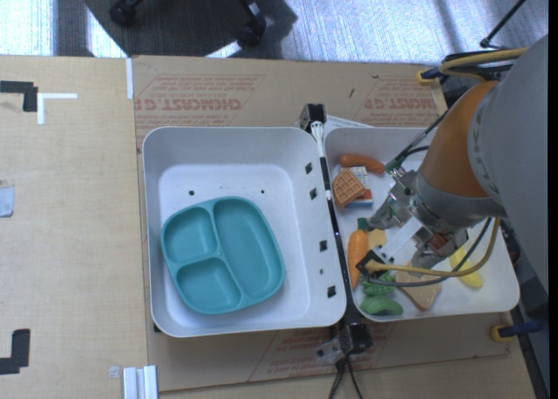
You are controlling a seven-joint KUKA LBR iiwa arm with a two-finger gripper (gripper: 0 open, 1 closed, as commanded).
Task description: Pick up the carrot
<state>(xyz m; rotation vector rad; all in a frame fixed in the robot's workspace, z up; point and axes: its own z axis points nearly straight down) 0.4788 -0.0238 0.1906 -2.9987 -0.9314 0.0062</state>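
Observation:
The carrot (356, 251) is orange with a small green top. It lies in the right bin (497, 301) against the left wall, about halfway down. My gripper (390, 221) hangs low over the right bin, just right of the carrot's top end. The arm's grey and orange body covers much of the bin's right half. I see nothing held in the gripper.
Around the carrot lie a waffle (349, 186), a sausage (362, 162), green vegetables (380, 303), a bread slice (424, 294) and a yellow banana (469, 277). The left bin (174, 149) holds a teal divided plate (223, 254).

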